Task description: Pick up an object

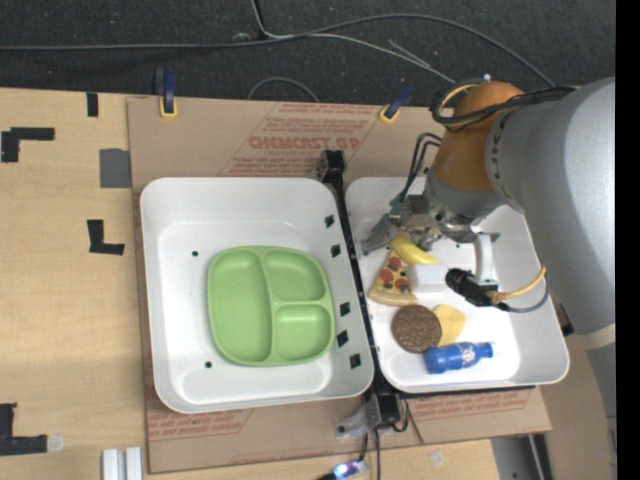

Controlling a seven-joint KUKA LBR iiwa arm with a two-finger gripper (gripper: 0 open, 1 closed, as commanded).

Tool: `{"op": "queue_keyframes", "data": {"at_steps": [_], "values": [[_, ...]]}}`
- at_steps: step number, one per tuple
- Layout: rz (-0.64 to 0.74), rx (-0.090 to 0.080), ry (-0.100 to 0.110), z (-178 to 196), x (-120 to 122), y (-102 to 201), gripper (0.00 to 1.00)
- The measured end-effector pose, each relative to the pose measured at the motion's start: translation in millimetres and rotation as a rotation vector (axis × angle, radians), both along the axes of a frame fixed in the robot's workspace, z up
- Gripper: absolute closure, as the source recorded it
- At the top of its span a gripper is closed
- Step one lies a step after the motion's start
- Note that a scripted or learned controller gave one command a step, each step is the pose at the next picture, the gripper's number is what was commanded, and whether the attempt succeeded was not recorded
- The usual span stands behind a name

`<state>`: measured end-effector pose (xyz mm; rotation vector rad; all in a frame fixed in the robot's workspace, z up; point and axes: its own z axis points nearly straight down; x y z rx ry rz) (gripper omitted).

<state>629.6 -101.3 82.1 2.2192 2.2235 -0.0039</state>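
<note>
Two-finger gripper low in the right shallow white bin, fingers spread, nothing between them. Yellow plastic banana lies touching at its 5 o'clock, long axis running 10-to-4; pizza-slice toy just beyond at 6. Wrist hides the fingertips' upper parts; actual contact unclear.

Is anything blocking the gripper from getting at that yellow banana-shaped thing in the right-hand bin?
Nothing visible does. The gripper is low in the right bin, right at the yellow banana, with no object between them. The pizza slice, the brown cookie and the blue bottle all lie nearer the camera, off its path.
</note>
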Motion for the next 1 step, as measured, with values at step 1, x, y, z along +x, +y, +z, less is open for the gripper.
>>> {"op": "queue_keyframes", "data": {"at_steps": [1], "values": [[0.001,0.000,-0.001,12.8,0.8,0.5,1.00]]}}
